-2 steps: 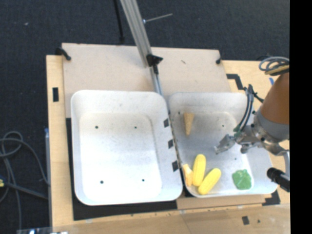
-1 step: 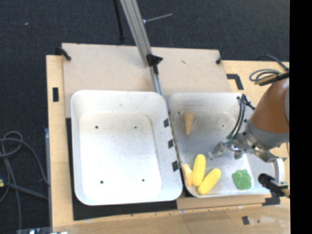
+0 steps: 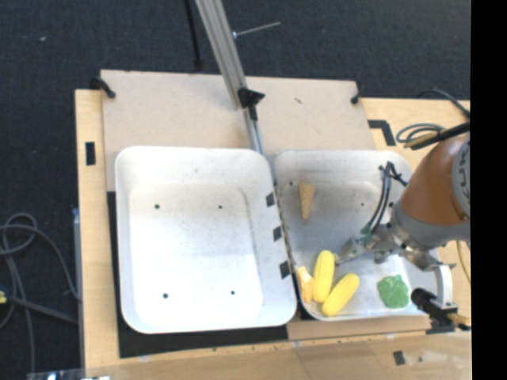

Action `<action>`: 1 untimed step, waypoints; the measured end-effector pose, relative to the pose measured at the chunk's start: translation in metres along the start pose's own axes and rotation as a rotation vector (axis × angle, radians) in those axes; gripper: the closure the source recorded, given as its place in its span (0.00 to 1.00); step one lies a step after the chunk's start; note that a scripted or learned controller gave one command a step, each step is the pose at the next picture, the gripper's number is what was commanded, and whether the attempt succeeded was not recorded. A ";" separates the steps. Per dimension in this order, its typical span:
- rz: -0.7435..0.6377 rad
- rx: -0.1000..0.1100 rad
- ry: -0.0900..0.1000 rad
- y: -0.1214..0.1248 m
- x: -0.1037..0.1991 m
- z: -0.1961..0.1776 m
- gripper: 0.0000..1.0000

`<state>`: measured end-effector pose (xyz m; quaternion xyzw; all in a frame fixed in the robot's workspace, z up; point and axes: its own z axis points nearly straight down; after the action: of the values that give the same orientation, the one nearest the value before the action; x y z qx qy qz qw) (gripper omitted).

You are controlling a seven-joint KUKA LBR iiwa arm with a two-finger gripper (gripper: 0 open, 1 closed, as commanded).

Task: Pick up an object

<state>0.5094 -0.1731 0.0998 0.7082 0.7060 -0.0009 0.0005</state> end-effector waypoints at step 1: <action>0.006 -0.007 0.000 0.002 0.000 -0.012 1.00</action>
<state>0.5113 -0.1734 0.1120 0.7105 0.7037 0.0016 0.0030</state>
